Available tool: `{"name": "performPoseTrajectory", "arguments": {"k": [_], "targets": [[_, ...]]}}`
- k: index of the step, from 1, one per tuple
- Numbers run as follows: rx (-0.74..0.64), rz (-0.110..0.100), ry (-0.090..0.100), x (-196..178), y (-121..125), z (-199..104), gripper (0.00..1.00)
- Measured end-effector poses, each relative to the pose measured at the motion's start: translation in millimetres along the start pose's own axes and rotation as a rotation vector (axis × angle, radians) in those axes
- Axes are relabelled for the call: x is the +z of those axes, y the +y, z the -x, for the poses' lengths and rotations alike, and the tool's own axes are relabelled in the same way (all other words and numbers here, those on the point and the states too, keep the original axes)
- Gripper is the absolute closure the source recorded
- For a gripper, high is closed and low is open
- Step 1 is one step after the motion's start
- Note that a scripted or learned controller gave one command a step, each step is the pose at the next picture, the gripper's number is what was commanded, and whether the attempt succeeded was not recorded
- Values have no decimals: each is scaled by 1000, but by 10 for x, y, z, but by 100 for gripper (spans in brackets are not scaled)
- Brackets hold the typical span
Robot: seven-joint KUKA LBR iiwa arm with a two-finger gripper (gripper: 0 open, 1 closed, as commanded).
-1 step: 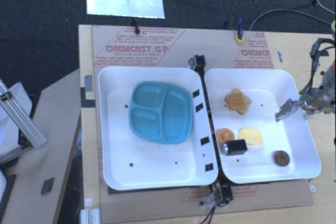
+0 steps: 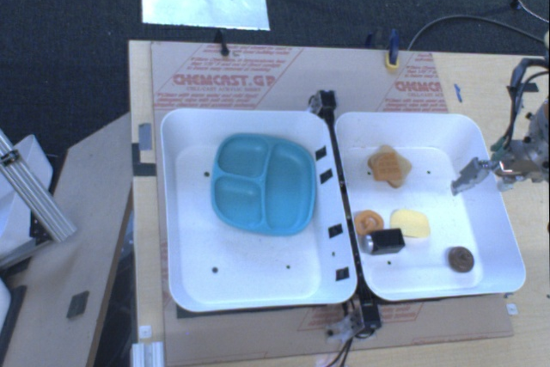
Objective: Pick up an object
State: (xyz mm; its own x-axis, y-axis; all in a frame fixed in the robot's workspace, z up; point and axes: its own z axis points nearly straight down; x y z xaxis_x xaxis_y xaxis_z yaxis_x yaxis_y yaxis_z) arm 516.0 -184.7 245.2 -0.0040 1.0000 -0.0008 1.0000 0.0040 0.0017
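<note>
While the gripper (image 2: 468, 175) hovered over the right bin (image 2: 491, 211), its jaws' state unclear, a yellow block (image 2: 411, 223) lay nearer that bin's middle.

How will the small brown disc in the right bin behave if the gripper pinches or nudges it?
The brown disc looks round and low, so it would probably slide flat rather than tip. It lies near the right bin corner, so a nudge may wedge it against the wall. The gripper hangs well above it.
</note>
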Motion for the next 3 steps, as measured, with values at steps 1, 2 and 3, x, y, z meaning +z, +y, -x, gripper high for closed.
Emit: {"name": "performPoseTrajectory", "arguments": {"k": [1, 2, 3], "targets": [[2, -3, 2, 610, -30, -38, 0], [3, -4, 2, 1216, -5, 17, 0], [5, 7, 0, 1573, 32, 26, 0]]}}
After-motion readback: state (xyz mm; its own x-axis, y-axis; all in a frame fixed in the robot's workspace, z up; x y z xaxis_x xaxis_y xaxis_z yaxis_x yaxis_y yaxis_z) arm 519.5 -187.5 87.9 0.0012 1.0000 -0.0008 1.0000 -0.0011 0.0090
